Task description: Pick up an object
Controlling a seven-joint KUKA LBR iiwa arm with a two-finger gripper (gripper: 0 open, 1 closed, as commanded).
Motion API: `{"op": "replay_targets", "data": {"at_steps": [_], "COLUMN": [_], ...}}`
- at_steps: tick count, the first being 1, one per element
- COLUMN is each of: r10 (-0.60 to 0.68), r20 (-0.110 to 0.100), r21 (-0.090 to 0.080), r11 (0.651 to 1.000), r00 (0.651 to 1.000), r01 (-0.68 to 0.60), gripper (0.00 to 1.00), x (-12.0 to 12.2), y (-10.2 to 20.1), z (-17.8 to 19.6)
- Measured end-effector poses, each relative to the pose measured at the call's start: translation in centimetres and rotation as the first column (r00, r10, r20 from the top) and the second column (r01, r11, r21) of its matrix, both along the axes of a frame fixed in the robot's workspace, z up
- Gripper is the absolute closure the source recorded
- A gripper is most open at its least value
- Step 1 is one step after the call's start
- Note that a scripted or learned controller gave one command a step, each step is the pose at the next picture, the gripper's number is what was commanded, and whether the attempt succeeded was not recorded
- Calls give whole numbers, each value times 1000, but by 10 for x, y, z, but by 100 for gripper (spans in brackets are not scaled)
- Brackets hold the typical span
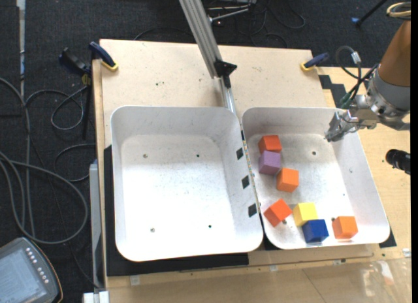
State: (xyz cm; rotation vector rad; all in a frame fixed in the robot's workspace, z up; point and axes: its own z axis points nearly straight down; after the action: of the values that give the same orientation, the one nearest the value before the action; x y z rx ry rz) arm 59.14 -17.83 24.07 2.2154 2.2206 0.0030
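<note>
Camera view: arm (392, 66) comes in from the right, orange band above the grey wrist, gripper (334, 133) sitting over the upper right rim of the right bin (366, 184). Can't tell from this angle how the gripper is set; nothing visible in it. All blocks are in the right bin, none touching the gripper. Top group near the bin's left wall: orange block (270, 143) at the top, purple block (270, 162) just below and touching it, second orange block (287, 179) just beside the purple one, lower right. Bottom group along the near edge: tilted orange block (278, 211) at the left, yellow block (304, 213) just beside it, blue block (315, 230) touching the yellow one at its lower right, last orange block (345, 227) near the blue one, a small gap between. Closest block to the gripper is the top orange one, still well apart from it. Left bin (130, 164) sits side by side with the right bin, rims touching along the middle. Both bins rest on the bench (163, 66), a pale speckled board. A grey metal pole (196, 17) slants from the top down to the seam between the bins. Blue-and-yellow clamps (102, 55) at the far bench corners, another (315, 61) on the right. Cables (39, 164) on the dark floor at left, a handheld screen unit (26, 274) at the bottom left corner.
</note>
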Motion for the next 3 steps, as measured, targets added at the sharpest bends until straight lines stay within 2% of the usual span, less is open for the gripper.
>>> {"op": "replay_targets", "data": {"at_steps": [2,3], "r10": [4,6], "r20": [-5,-2], "r21": [3,3], "r11": [1000,1000], "r00": [1000,1000], "r01": [-4,-6], "gripper": [100,100], "x": [4,5], "y": [100,153], "z": [-18,-4]}}
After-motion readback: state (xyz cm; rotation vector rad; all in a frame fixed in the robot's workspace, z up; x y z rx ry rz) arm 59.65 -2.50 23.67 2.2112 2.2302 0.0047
